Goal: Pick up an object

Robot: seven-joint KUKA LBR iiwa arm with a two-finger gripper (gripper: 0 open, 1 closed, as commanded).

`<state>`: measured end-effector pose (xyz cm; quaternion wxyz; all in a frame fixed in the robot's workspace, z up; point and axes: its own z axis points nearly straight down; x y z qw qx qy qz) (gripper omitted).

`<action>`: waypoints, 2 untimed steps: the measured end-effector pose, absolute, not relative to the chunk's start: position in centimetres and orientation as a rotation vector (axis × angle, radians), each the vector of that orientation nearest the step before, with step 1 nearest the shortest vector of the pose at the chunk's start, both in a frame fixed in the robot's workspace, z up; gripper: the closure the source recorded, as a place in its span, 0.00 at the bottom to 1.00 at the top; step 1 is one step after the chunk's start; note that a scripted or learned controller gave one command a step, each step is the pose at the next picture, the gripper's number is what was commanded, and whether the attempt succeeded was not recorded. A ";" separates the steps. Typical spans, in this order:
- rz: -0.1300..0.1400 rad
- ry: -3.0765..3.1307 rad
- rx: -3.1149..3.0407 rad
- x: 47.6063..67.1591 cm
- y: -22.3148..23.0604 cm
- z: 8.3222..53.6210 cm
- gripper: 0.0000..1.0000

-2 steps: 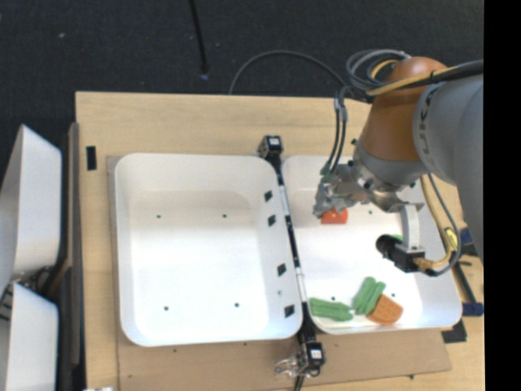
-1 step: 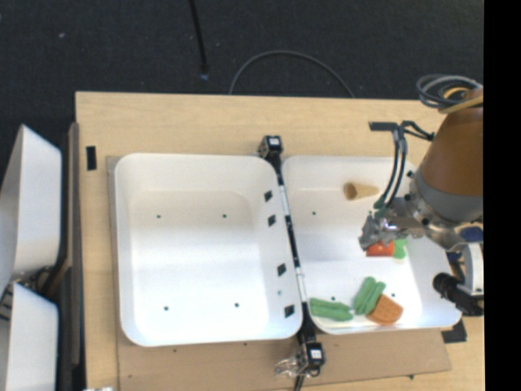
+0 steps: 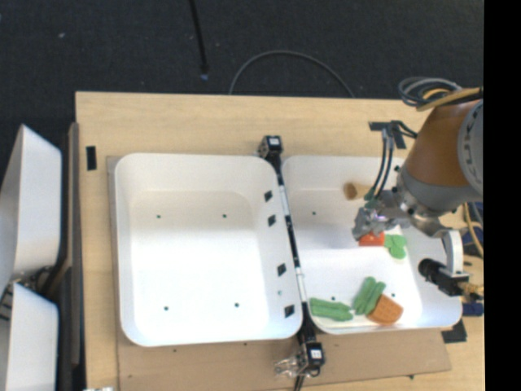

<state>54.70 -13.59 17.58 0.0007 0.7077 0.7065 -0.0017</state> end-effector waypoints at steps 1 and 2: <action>0.010 2.232 2.206 59.9 -4.4 20.2 1.00; 0.001 2.221 2.223 57.0 -4.7 22.0 1.00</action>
